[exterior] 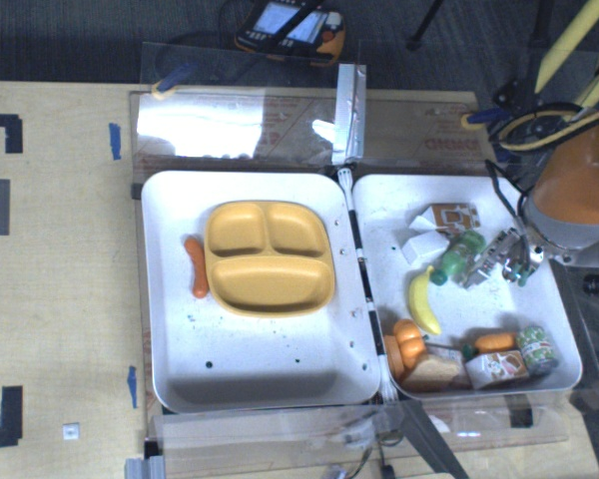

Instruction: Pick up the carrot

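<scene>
1. While the carrot (197,266) lies in the left bin (170,357), the gripper (501,257) sits over the right bin (569,367) — the two are well apart, with the divider between the bins separating them.
2. The carrot is a small orange stick lying lengthwise just beside the left edge of a yellow divided plate (271,256), on the bin's white floor.
3. The arm (577,183), grey with its orange band, reaches in from the right; the gripper at its end points left toward a green bottle (458,258). I cannot tell whether it is released or clenched, and nothing can be seen held in it.
4. The left bin holds the yellow plate near its middle, with three compartments, and the carrot at its side.
5. The right bin holds a clutter of things: a brown-and-white packet (449,218) near the top, the green bottle below it, a yellow banana (423,303) just under the bottle, a small orange pumpkin-like piece (408,345) at the lower left corner, and a carton (494,367) with a green-patterned can (536,351) along the bottom edge.
6. A piece of white paper (419,242) lies between the packet and the bottle.
</scene>
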Tool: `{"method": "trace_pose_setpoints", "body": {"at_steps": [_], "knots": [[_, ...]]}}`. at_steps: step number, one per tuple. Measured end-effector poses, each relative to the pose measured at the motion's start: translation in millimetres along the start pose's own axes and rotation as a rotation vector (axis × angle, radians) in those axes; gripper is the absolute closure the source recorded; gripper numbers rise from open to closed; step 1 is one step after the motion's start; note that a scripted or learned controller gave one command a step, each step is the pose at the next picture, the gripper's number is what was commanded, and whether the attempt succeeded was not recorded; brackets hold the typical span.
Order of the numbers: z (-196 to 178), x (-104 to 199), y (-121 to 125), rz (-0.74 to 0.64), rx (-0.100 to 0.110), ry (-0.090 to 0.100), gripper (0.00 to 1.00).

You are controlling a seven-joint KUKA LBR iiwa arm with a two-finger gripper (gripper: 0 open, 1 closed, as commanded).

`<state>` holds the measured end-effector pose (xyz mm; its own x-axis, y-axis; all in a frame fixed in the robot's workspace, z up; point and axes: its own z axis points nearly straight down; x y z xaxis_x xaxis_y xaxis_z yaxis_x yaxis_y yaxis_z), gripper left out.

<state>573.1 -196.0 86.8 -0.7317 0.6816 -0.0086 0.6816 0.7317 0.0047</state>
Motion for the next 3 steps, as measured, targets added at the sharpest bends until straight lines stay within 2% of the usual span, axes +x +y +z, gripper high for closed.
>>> {"method": "trace_pose_setpoints", "body": {"at_steps": [1,2,3], "knots": [[1,-34,-6,-0.362,0.001,0.001,1.00],[0,-63,31,-0.738,-0.002,0.001,1.00],[-3,-85,41,-0.761,0.002,0.029,1.00]]}}
